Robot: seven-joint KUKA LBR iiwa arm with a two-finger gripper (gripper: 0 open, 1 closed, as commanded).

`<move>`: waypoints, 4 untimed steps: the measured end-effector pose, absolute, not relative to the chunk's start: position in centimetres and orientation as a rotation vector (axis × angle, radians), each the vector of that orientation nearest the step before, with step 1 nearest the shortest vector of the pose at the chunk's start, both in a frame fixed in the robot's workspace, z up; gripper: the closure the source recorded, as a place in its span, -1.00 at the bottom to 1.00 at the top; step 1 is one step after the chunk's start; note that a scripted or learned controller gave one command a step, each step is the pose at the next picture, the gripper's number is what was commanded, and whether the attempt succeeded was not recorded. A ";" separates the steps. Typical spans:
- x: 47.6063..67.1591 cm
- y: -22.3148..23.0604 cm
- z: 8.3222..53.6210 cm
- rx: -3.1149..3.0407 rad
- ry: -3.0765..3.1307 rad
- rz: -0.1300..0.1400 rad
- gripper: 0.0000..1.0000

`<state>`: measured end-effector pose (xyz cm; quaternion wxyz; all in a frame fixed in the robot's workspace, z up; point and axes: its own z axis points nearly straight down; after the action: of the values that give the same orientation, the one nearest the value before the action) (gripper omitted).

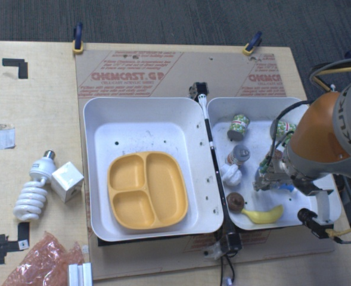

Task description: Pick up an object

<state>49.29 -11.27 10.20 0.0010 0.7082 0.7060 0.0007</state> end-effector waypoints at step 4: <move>48.6 -10.1 9.2 2.223 2.220 -0.001 -1.00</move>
<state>48.61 -10.14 9.20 -0.0002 0.7076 0.7066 -0.0002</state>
